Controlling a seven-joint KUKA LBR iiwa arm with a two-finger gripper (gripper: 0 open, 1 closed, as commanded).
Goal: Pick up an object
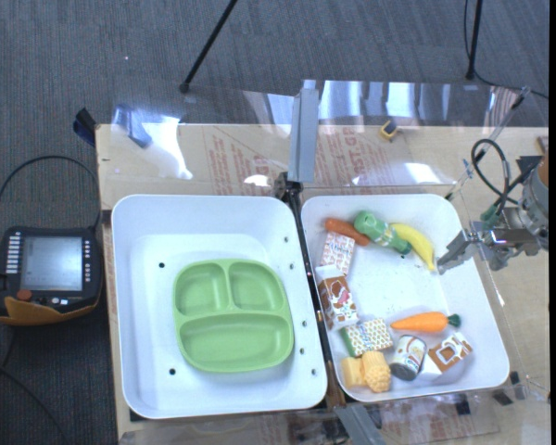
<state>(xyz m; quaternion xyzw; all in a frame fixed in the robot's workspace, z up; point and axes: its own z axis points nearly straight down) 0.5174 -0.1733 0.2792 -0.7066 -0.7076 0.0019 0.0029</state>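
Left bin (130,248): a green plate (233,315) with three parts lies flat in the middle of it
Right bin (463,248): full of toy food, spread along its left side and its near edge
Banana (415,243): yellow, in the far part of the right bin, just beside a green bottle (378,229)
Small carrot (347,231): orange, to the left of the green bottle, near the far left corner
Big carrot (423,322): orange with a green end, lying flat near the right side of the bin
Can (407,357): near the front edge, between a corn cob (376,371) and a little orange box (449,350)
Packets (336,290): a few small ones lie in a row down the left side of the right bin
Gripper (449,255): it hangs over the right edge of the right bin, close to the tip of the banana; I cannot tell if it is pinched or let go, and nothing shows in it
Arm (524,225): grey, reaching in from the right with black wires looped above it
Floor: a screen pad (48,272) with an orange bottom sits left of the bench
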